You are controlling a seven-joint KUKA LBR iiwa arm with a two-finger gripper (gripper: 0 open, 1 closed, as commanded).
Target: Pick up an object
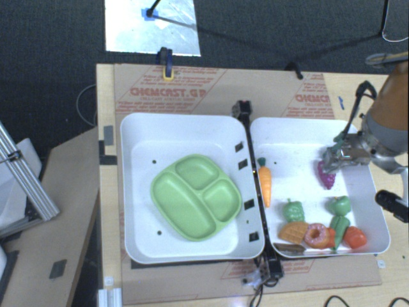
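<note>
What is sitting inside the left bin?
The left bin holds one green divided plate with three compartments, lying flat. Nothing shows in the compartments. Whatever is beneath the plate is covered.

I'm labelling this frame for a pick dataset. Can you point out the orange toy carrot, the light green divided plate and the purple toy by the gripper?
Orange toy carrot (265,185): camera view, mid-body.
Light green divided plate (181,204): camera view, its large compartment.
Purple toy (327,176): camera view, lower part.
</note>
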